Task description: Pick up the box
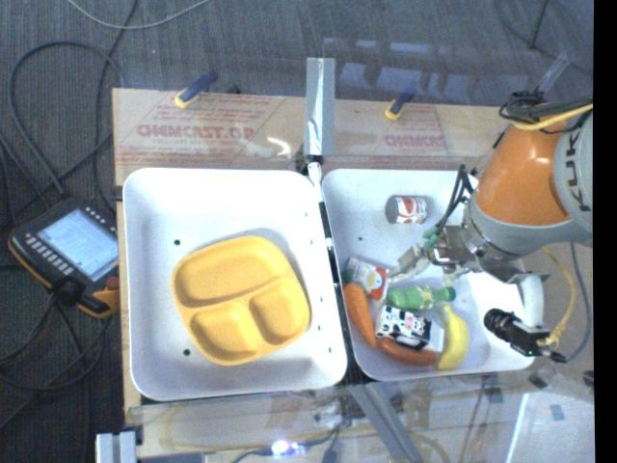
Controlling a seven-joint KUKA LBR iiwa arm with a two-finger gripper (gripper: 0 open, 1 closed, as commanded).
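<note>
The arm reaches over the right bin (337,258) from its right edge, the orange band above its wrist, and the gripper (431,255) hangs above the middle of that bin; whether it is spread or closed cannot be made out, and nothing is visibly held. The box (404,326), dark with white and red print, lies near the bin's front edge, just beside a yellow banana (453,340) and a green bottle (421,297). A carrot (360,313) lies along the left wall, a can (408,209) toward the back. In the left bin (145,258) a yellow divided tray (241,299) sits near the centre.
</note>
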